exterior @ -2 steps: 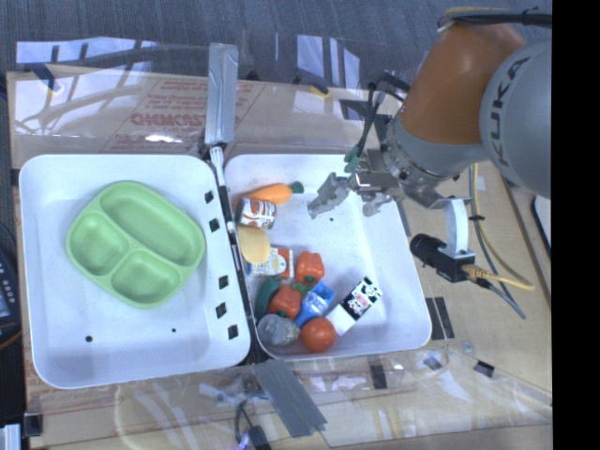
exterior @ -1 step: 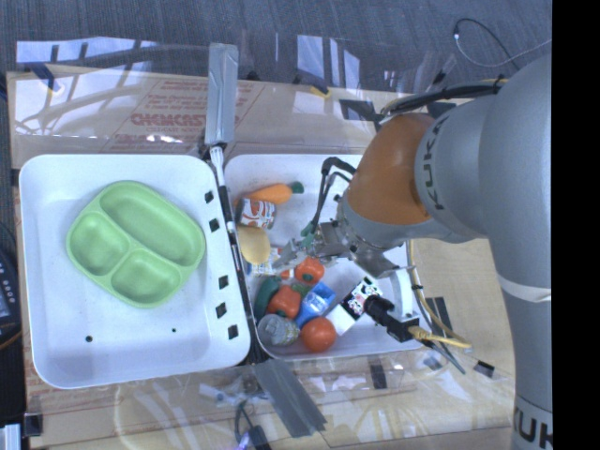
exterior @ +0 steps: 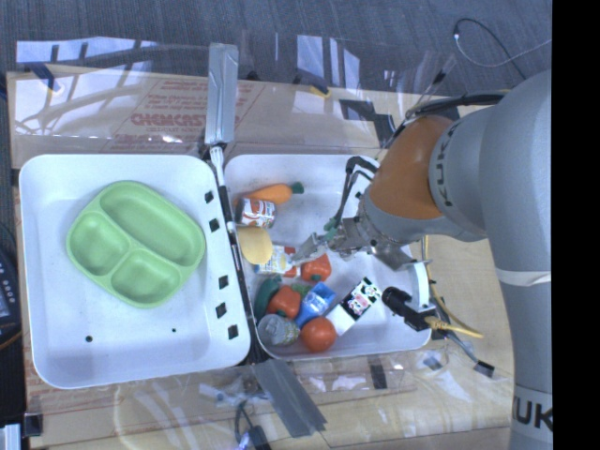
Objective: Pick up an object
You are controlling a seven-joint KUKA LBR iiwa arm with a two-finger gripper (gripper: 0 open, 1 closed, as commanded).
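My gripper (exterior: 317, 245) hangs low over the middle of the right bin (exterior: 309, 174), reaching in from the right under the orange wrist band. Just below its tip lies a small red-orange piece (exterior: 316, 269). Around it sit a carrot (exterior: 272, 193), a small red and white can (exterior: 258, 212), a yellow round piece (exterior: 254, 246), a red pepper-like piece (exterior: 284, 301), a blue packet (exterior: 317, 300), a black and white carton (exterior: 357, 301), a red tomato (exterior: 318, 335) and a grey round thing (exterior: 277, 330). Nothing shows clearly between the fingers.
The left bin (exterior: 56, 345) holds a green divided plate (exterior: 136, 242) in its upper half. A grey strip (exterior: 221, 92) runs along the wall between the bins. The arm's grey body covers the right bin's right side.
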